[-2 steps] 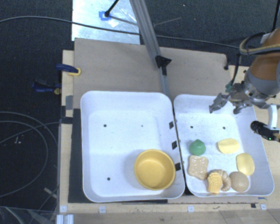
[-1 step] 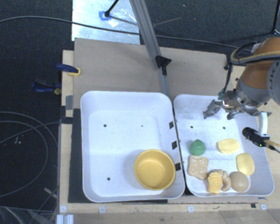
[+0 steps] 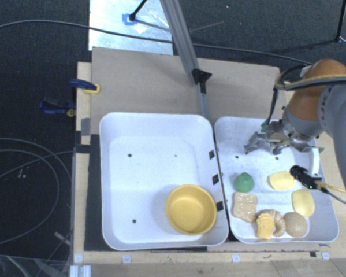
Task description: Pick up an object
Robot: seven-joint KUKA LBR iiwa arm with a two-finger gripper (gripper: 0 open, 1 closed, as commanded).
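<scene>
My gripper (image 3: pixel 264 148) hangs over the back part of the right bin (image 3: pixel 231 129), its two grey fingers spread open with nothing between them. In front of it in that bin lie a green round piece (image 3: pixel 244 181), a pale yellow lemon-shaped piece (image 3: pixel 280 180), a yellow oval piece (image 3: pixel 302 202), a beige cracker-like piece (image 3: pixel 244 206), a yellow corn cob (image 3: pixel 265 225) and a tan ball (image 3: pixel 296 224). All of them lie apart from the fingers.
The left bin (image 3: pixel 127 132) holds a yellow bowl (image 3: pixel 191 209) near its front right corner. A grey pole (image 3: pixel 184 37) slants in over the bench from the back. A blue clamp (image 3: pixel 59 107) grips the bench's left edge.
</scene>
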